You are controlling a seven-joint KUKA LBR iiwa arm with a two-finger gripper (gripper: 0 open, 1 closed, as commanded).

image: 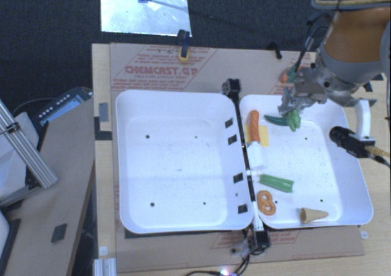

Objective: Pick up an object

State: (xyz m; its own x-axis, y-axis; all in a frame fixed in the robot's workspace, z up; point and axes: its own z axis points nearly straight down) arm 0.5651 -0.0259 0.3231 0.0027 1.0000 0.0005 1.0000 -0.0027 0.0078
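In the camera view, the gripper is being positioned over the far edge of the right bin, at roughly twelve o'clock of that bin. A dark green pepper-like piece is lying directly beneath it, with a lighter green part just under the fingertips. Whether the jaws are spread, narrow or closed on the piece cannot be told, since the wrist and the cables are hiding them.

The other pickable objects are being left untouched along the bin's nine o'clock side: an orange carrot touching a yellow block, a white piece below them, a green bar near the centre, an orange pretzel at about seven o'clock, and a cone at six o'clock. The left bin is being left out of the action.

Several risks are being judged from this. The green piece is lying close to the bin's far wall, so the fingers may be blocked by the rim. Its curved, slender shape may let it be squeezed out sideways. If only the tip is being caught, it is likely to be dropped on lifting.
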